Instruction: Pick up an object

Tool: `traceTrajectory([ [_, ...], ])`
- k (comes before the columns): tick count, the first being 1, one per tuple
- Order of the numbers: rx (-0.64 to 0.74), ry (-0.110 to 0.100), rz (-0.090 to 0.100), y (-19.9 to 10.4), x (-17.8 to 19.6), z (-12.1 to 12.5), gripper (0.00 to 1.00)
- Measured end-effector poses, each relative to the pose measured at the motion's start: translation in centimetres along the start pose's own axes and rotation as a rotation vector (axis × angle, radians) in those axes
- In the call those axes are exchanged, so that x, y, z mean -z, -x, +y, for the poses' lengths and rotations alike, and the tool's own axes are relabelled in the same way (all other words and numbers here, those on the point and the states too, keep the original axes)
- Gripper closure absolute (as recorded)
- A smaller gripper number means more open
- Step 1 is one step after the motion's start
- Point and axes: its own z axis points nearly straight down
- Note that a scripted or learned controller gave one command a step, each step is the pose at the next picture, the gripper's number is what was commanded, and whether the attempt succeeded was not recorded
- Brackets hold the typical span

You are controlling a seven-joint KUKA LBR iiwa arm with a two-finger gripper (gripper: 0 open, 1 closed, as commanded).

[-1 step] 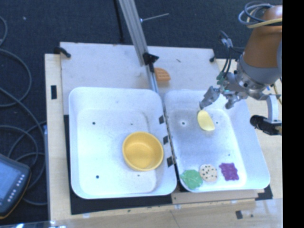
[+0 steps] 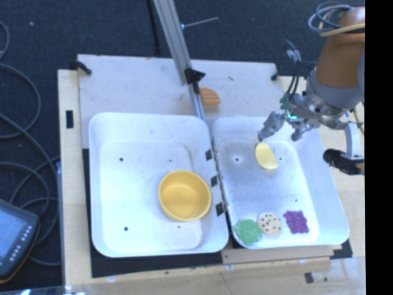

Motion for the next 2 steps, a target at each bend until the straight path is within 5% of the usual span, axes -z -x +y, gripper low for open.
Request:
traceTrajectory([
  [2, -0.007, -0.006, -0.003, -0.5, -10.0, 0.3, 0.00],
])
